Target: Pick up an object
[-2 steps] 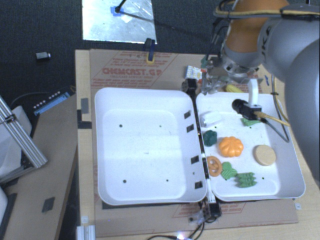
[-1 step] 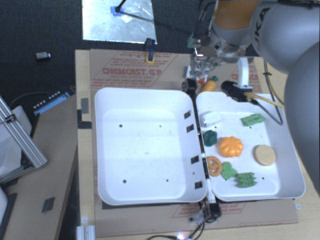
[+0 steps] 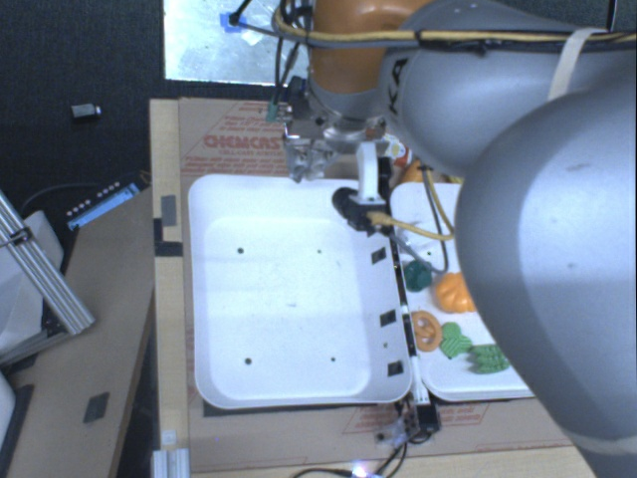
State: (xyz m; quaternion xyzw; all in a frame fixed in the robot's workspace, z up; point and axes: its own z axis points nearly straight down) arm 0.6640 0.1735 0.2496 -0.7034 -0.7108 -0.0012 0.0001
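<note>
White left bin (image 3: 229, 366) has nothing loose that I can see; candidates are all in the right bin (image 3: 468, 391): orange toy (image 3: 454, 292), pretzel-like ring (image 3: 426, 331), green leafy pieces (image 3: 473, 350), teal bit (image 3: 417, 277). Gripper (image 3: 311, 162) sits over the left bin's far edge, well apart from them. Can't tell whether it's released or clenched; nothing visibly grasped. Best move, I'd say: shift across the divider (image 3: 398, 297), centre over the orange toy, approach vertically, avoid the dangling cable (image 3: 423, 233)

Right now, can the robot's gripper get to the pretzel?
Probably yes. The pretzel lies uncovered in the right bin, beside its left wall, and the gripper hangs over the bins' far edge.
</note>
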